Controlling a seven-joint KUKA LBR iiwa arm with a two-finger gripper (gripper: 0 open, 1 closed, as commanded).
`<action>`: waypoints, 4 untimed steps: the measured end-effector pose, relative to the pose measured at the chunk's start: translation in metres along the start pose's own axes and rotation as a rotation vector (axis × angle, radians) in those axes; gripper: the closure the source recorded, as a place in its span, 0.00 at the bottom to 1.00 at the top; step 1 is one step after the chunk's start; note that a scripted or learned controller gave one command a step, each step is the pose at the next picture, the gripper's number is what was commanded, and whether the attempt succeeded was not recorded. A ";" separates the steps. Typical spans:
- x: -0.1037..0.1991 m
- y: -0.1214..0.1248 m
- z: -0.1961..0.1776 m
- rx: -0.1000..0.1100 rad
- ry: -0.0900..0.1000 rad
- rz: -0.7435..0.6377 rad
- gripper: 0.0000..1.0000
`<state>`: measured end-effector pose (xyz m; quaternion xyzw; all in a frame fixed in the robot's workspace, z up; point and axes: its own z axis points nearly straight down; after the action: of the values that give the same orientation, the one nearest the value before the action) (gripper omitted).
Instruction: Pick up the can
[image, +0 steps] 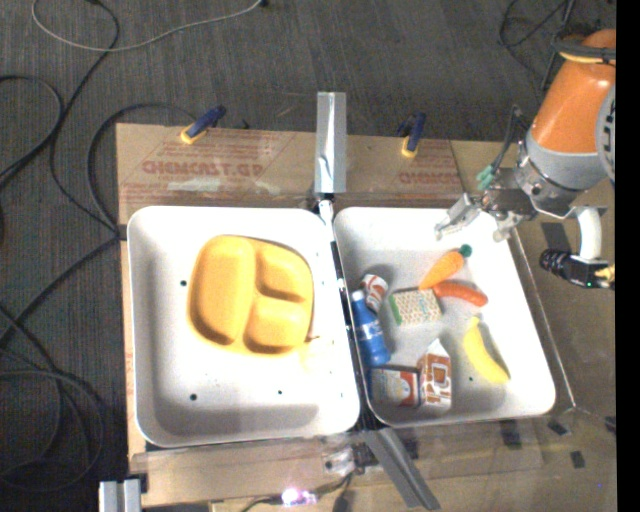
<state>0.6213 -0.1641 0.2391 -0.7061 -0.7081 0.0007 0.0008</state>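
Counter (150, 160): cardboard-covered, two white bins.
Can (374, 289): right bin (535, 350), left side, beside blue bottle (368, 330).
Claw (470, 212): upper right of frame, fingers spread, nothing held.

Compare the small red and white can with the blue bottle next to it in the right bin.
The small red and white can is short and stubby; the blue plastic bottle is long and slim. The can sits nearer the bin's far end, the bottle stretches along the bin's left wall toward the near end. Colours differ: red-white against blue with a white cap. Both lie in the right bin, close together, apart from the end effector.
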 end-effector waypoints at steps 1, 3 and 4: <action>0.029 -0.059 0.150 -0.011 -0.001 0.052 0.00; 0.053 -0.017 0.150 -0.008 -0.010 0.109 0.00; 0.055 -0.016 0.140 -0.009 -0.007 0.107 1.00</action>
<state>0.6045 -0.1087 0.0989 -0.7429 -0.6694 0.0000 -0.0052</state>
